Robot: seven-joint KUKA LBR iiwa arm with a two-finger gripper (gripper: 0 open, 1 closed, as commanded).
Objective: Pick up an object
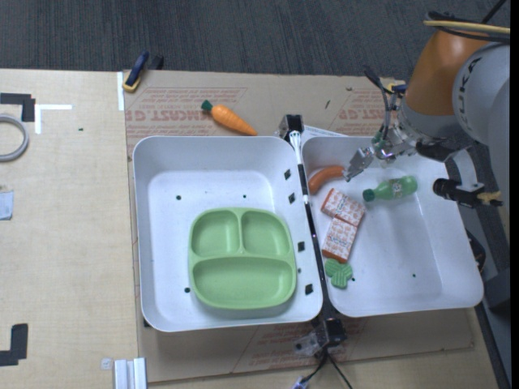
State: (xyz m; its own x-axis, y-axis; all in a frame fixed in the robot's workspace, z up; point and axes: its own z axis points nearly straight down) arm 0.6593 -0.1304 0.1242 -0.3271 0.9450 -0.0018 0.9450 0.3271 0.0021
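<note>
Glossy green plastic bottle (390,190), matt green divided plate (242,258), smooth white bins (212,162).

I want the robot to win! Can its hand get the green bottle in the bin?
Probably yes. The green bottle lies on its side in the right bin, with nothing on top of it. The hand hovers close beside it, and the box nearby sits apart.

A toy carrot (229,118) lies on cardboard (268,96) behind the bins; a blue clip (136,70) rests at the bench's (57,241) edge.
</note>
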